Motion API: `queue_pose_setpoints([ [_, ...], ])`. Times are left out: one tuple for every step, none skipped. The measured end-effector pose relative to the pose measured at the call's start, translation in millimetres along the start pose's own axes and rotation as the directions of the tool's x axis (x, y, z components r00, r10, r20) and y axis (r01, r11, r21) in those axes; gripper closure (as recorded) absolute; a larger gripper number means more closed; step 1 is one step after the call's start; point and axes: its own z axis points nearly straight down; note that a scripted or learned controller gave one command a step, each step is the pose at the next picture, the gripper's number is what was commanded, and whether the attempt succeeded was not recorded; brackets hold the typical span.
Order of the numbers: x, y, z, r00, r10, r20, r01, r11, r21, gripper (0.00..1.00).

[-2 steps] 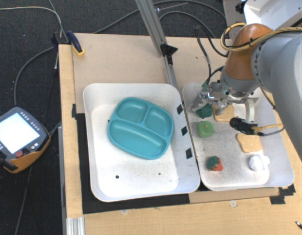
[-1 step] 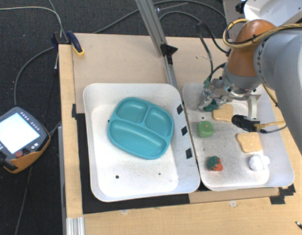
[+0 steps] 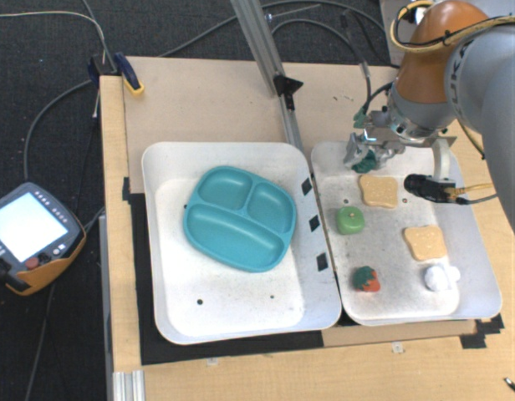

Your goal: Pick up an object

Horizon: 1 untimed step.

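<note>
I have the gripper [image 3: 364,159] low over the far end of the right bin [image 3: 483,303]; I cannot tell its state from this slant. The nearest pick is the toast [image 3: 379,191], lying flat just beside it on the near side, no clear long axis. Green piece [image 3: 350,220] is close behind it, second toast [image 3: 425,242], red piece [image 3: 366,279] and white piece [image 3: 437,278] well apart; plate [image 3: 239,217] sits in the left bin [image 3: 170,324].
</note>
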Motion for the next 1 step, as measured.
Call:
queue_pose_setpoints([
  [-10.0, 2.9, -53.1, 1.0, 0.002, 0.001, -0.002, 1.0, 0.0, 1.0],
])
